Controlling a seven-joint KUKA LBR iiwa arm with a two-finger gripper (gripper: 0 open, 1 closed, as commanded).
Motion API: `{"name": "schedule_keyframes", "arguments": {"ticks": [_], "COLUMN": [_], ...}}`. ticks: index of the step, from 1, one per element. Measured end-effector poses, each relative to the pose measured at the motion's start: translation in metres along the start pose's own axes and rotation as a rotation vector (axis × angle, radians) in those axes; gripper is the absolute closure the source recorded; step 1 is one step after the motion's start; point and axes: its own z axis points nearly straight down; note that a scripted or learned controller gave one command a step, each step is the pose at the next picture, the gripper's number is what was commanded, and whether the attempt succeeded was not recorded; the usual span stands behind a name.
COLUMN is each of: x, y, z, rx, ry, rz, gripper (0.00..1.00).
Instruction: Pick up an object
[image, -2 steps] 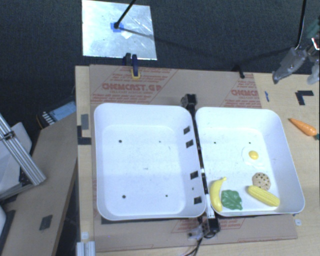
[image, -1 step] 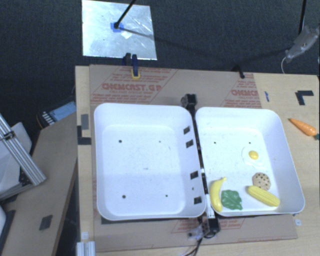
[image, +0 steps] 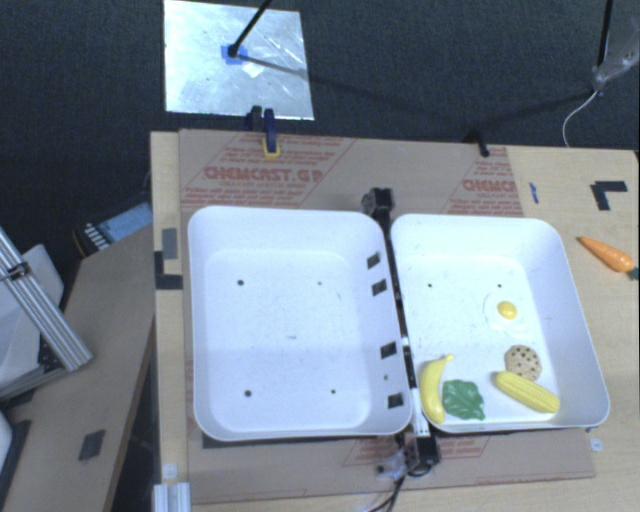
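Banana (image: 433, 388) judged light, stiff, slick; best gripped across its middle. Gripper state cannot be told.

Glossy plastic bins (image: 290, 225), shiny foil sheet (image: 238, 60)

Bench (image: 600, 300): light wood-coloured top, with a brown sheet (image: 265, 170) printed in red lettering lying flat on it. Two shallow white bins sit side by side on the sheet, left bin (image: 200, 300) and right bin (image: 575, 300), touching along a centre seam held by black clips (image: 380, 288). An orange carrot (image: 607, 253) lies on the bare bench, just right of the right bin. A yellow clamp (image: 270, 135) grips the sheet's far edge.
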Motion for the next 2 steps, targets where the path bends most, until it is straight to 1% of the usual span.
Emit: {"name": "schedule_keyframes", "arguments": {"ticks": [1,2], "x": [-0.044,-0.04], "y": [0.0,0.001], "z": [0.0,-0.012], "rx": [0.002,-0.002], "ry": [0.001,0.0], "rz": [0.002,-0.008], "gripper": [0.0,1.0]}}
